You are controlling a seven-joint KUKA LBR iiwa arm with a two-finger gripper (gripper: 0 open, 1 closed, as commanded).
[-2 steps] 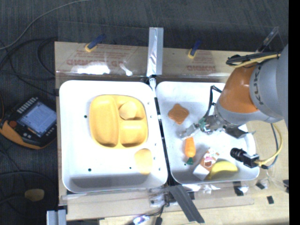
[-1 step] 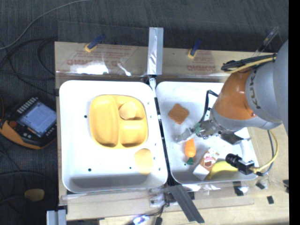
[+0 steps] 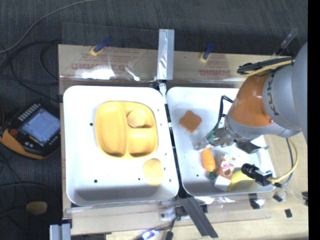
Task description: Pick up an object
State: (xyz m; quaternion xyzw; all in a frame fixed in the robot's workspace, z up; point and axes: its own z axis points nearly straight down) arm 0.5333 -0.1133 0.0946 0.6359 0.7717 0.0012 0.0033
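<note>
- Where the grey arm [image 3: 285,99] reaches in from three o'clock, its orange band sits over the upper right part of the right bin [image 3: 187,181], and the gripper [image 3: 216,138] hangs low over the bin's middle; whether it is open or closed cannot be told, since the wrist hides the tips.
- The left bin [image 3: 80,179] lies at nine o'clock from the right one, their rims touching along the centre divide.
- A yellow divided tray [image 3: 114,131] lies in the left bin's middle, with a round tan piece [image 3: 136,117] in its upper right compartment.
- A pale yellow lump [image 3: 153,168] rests on the left bin's floor, at five o'clock from the tray and just beside it.
- A brown, cookie-like piece [image 3: 190,121] lies in the right bin at about ten o'clock from the gripper, apart from it.
- The carrot [image 3: 208,160] lies just beside the gripper, at about seven o'clock from it; its long axis runs roughly twelve to six, orange end uppermost, green tip towards six.
- A small red and white item [image 3: 226,168] lies just beside the carrot at four o'clock.
- A yellow banana-like thing [image 3: 241,183] lies near the bin's lower right corner, partly under a black part of the arm.
</note>
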